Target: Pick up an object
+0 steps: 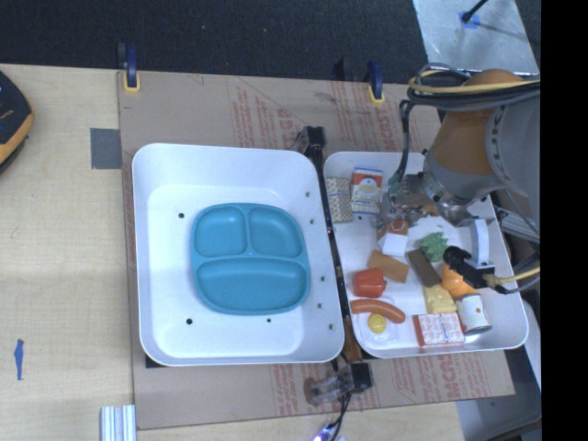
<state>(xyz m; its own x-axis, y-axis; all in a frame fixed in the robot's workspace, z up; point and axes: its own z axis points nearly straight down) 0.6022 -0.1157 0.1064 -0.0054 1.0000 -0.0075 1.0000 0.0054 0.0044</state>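
The right white bin (514,338) holds several toy food items: a red tomato (369,283), a sausage (378,310), a fried egg (377,324), a brown block (389,265), a green leafy piece (432,244), a yellow cheese wedge (439,299), a small can (474,315), a red-and-white packet (439,329) and a small carton (367,188). My gripper (397,215) is down in the upper middle of this bin, just above the brown block and beside the carton. Its fingertips are hidden among the items.
The left white bin (156,246) carries a blue divided plate (249,256). The arm's grey body with its orange band (464,145) hangs over the right bin's upper right part. Clamps (131,67) hold the cardboard mat at the back edge.
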